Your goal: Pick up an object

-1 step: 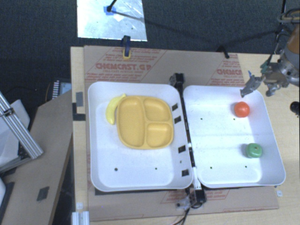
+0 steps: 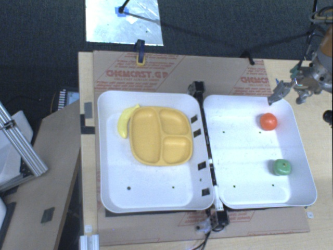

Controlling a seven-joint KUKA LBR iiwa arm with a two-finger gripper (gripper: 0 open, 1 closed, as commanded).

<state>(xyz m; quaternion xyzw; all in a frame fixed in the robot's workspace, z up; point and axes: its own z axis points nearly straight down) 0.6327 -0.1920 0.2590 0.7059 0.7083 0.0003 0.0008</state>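
Note:
An orange-red ball (image 2: 268,122) lies in the right bin (image 2: 244,191), near its far right corner. A small green object (image 2: 282,166) sits closer to the front along the same bin's right side. In the left bin (image 2: 156,191) a yellow divided plate (image 2: 159,136) rests with a yellow banana (image 2: 124,121) tucked against its left edge. My gripper (image 2: 287,95) hovers above the far right corner of the right bin, just up and right of the ball. Its fingers are spread apart with nothing between them.
A black clamp strip (image 2: 204,145) runs between the two bins. Both bins sit on a cardboard sheet (image 2: 156,72). A shiny metal plate (image 2: 124,13) lies on the dark floor at the back. An aluminium frame (image 2: 18,139) stands at the left.

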